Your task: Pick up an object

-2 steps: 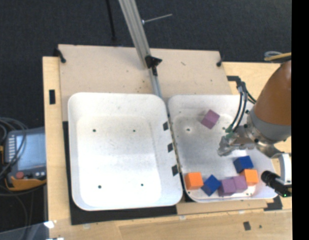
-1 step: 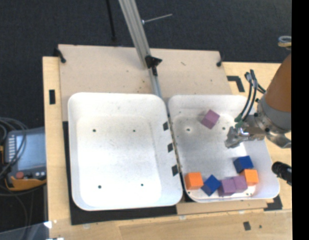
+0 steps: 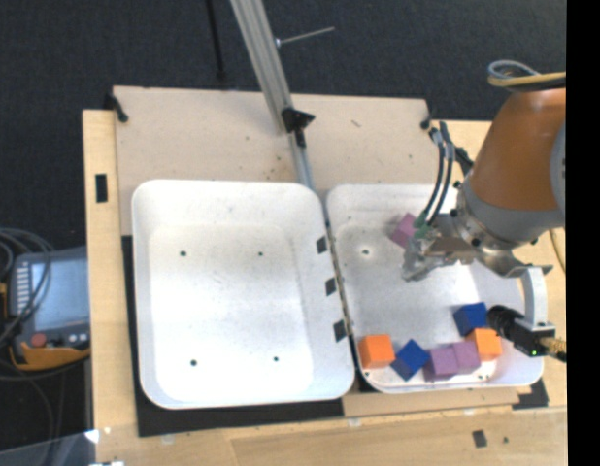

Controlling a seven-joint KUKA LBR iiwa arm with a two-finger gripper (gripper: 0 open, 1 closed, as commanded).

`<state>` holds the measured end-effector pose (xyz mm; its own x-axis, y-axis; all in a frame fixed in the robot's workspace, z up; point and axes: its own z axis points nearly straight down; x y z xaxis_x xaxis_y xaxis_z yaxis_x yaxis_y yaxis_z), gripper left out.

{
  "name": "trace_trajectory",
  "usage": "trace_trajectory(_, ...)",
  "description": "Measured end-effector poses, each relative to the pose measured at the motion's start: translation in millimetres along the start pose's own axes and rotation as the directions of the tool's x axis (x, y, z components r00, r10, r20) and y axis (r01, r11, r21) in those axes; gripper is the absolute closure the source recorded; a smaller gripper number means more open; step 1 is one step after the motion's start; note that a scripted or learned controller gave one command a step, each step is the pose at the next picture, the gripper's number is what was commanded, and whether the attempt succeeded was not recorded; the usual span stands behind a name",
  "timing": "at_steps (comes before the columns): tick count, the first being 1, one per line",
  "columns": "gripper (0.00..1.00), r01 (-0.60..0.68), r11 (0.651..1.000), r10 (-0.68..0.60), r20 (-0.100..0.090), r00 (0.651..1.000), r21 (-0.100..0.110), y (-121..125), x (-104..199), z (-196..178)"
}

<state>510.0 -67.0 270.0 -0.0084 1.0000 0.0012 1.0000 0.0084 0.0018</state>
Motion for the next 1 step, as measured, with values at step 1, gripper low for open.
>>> trace_trajectory(1, 1.0, -0.002, 1.0, 0.002, 0.001, 1.0, 0.002, 15.3, 49.6, 12.7)
